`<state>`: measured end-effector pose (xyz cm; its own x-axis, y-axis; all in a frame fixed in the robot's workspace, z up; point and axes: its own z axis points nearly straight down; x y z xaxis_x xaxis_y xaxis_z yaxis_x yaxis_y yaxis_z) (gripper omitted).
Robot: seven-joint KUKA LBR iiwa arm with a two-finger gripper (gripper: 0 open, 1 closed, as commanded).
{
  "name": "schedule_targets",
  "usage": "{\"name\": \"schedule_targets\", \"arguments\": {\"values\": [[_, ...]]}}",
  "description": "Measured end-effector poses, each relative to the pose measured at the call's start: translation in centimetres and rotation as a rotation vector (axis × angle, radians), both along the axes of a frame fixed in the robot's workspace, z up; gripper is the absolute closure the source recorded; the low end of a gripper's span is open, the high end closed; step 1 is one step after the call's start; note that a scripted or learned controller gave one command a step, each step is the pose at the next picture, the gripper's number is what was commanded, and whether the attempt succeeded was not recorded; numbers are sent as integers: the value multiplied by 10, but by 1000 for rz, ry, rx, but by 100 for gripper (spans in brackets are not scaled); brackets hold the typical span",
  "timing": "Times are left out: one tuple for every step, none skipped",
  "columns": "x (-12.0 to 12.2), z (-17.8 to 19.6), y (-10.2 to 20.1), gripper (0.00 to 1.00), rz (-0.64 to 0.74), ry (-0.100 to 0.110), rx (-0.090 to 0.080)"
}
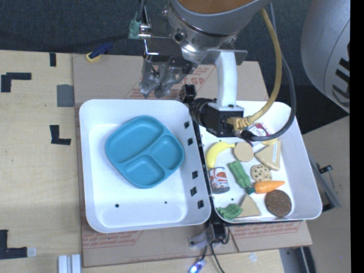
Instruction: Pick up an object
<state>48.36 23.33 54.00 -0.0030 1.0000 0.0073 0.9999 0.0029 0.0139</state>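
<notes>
Left bin (94,169) is holding a blue divided plate (145,151); right bin (304,169) is carrying the pickable toy food: banana (218,151), can (219,179), carrot (268,186), crackers. My gripper (161,84) is hanging above the left bin's far rim, grasping nothing, and I cannot tell its state.

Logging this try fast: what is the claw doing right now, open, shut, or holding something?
Claw: above the left white bin's far edge, nothing between its fingers; open or shut cannot be told.
</notes>
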Motion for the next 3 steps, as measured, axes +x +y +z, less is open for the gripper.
{"name": "schedule_targets", "arguments": {"values": [[-2,-169,-1,100,-2,33,-17],[20,-20,-6,100,-2,-1,-1],[1,-226,-60,100,-7,33,-16]]}}
